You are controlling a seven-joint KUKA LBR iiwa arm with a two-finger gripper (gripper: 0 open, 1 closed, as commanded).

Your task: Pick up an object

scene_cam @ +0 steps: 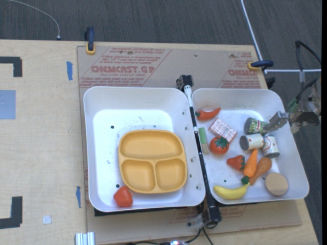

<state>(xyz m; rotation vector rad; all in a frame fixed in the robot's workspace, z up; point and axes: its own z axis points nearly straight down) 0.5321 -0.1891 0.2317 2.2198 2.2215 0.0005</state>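
The right bin [294,152] holds several toy foods. Among them are a red chili [208,114], a pink-and-white packet [223,129], a tomato [219,145], a green-labelled can [255,125], a grey can [253,141] on its side, a small white can [271,147], a carrot [251,163], a banana [231,191] and a tan round piece [276,184]. My gripper [279,121] reaches in over the bin's right rim, just right of the green-labelled can. I see nothing held in it.
The left bin [102,111] carries a yellow divided plate [152,160] and a red piece [123,197] at its front. A green stick [203,137] lies along the divider between the bins. Clamps [260,64] sit at the board's back edge.
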